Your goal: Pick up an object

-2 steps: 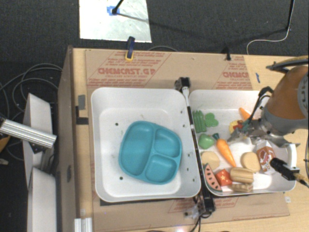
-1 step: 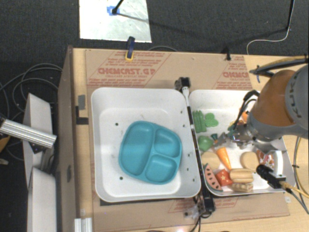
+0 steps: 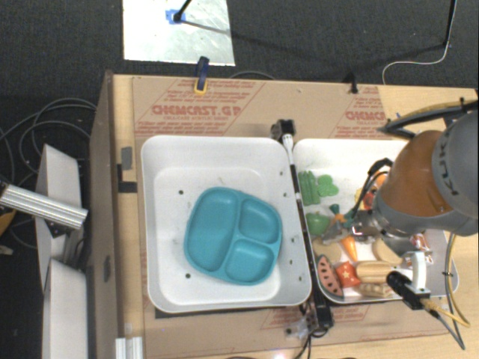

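I am reaching down into the right bin [image 3: 340, 149], and my grey wrist with its orange band [image 3: 410, 178] covers much of that bin. My fingers [image 3: 358, 229] sit low among the toy food, but my own wrist hides their tips, so I cannot tell how far open they are or whether anything is between them.

The things I could pick lie close around my fingers. An orange carrot-like piece [image 3: 334, 235] is just beside them toward the left bin, and a small green piece [image 3: 317, 221] lies a little further that way. A larger leafy green piece [image 3: 319, 186] lies beyond them toward the bin's far edge. On the near side, a tan bread roll [image 3: 374, 270] and a red piece [image 3: 346, 275] lie near my fingers, and a watermelon slice [image 3: 323, 271] rests against the bin's near left wall.

Well apart from my fingers, in the left bin [image 3: 161, 200], a blue divided plate [image 3: 233, 235] lies flat. Both bins stand side by side on the table [image 3: 224, 103], touching along their shared edge.
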{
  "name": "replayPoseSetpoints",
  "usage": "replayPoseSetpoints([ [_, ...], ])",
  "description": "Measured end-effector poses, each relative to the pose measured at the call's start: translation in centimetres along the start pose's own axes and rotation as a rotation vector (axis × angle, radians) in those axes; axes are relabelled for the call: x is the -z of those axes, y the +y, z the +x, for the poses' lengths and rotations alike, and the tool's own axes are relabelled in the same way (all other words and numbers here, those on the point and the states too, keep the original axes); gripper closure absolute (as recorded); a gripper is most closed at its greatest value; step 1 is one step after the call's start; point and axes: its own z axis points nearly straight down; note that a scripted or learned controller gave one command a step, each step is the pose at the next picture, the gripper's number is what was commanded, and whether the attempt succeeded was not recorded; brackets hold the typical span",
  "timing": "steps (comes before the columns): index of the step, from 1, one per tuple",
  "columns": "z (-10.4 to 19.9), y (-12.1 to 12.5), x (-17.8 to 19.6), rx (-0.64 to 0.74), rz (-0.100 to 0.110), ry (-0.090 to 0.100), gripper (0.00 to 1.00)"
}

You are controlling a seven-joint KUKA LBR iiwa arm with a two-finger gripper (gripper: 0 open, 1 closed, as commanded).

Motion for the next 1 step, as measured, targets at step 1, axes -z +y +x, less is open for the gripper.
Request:
replayPoseSetpoints([
  [1,-0.07,0.16,1.12,0.003,-0.002,-0.001,1.0],
])
